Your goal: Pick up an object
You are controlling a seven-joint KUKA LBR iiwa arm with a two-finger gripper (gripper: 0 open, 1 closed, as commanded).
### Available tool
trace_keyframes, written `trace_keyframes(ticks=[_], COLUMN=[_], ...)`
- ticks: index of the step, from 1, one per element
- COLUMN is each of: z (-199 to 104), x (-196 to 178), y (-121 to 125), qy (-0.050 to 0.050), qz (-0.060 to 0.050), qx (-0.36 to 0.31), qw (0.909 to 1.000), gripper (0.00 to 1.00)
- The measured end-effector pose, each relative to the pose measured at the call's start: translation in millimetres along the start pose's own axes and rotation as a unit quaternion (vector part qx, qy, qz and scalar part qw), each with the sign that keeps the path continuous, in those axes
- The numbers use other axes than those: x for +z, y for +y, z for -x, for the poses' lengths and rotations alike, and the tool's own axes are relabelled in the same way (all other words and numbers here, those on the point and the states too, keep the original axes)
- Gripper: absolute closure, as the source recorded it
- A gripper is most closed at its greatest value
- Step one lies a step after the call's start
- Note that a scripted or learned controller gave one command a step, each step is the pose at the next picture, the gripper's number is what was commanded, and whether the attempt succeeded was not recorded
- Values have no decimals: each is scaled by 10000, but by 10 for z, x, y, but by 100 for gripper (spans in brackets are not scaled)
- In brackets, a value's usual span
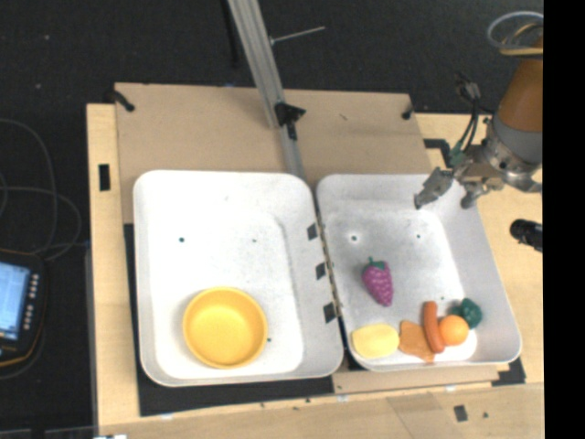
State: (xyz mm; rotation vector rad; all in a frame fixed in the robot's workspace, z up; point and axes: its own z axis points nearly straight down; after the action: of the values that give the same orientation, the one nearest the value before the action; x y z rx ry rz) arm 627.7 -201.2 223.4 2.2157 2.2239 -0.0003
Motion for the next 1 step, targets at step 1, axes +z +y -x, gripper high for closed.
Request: trace_keyframes(ticks=[1], z=[4], x=[-1], y=[-1], qy=[-6], qz=[-3], qx=[-2], qw=[10000], gripper=[0])
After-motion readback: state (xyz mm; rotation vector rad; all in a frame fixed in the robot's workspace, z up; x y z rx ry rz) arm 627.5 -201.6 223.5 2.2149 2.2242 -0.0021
